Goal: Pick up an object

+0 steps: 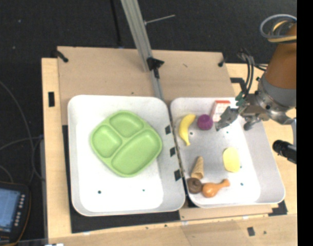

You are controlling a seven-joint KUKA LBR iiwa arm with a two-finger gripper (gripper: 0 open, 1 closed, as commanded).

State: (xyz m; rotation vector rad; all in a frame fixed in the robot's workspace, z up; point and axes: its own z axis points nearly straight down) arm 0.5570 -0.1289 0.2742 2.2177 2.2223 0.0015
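The right bin (258, 186) holds a yellow banana (186, 128), a purple ball (205, 121), a yellow lemon-like piece (231, 159), a tan cone (197, 165), a brown ring (194, 184) and an orange gourd (215, 187). A small red and white box (221, 106) lies at the bin's far edge. My gripper (235, 122) hangs over the far part of this bin, just right of the purple ball and near the box. Its fingers stand open, and nothing shows between them.
In the left bin (79, 188) lies a green divided plate (126, 143). A slanted metal post (141, 35) rises behind the bins. The bins' shared wall (172, 142) runs just left of the banana.
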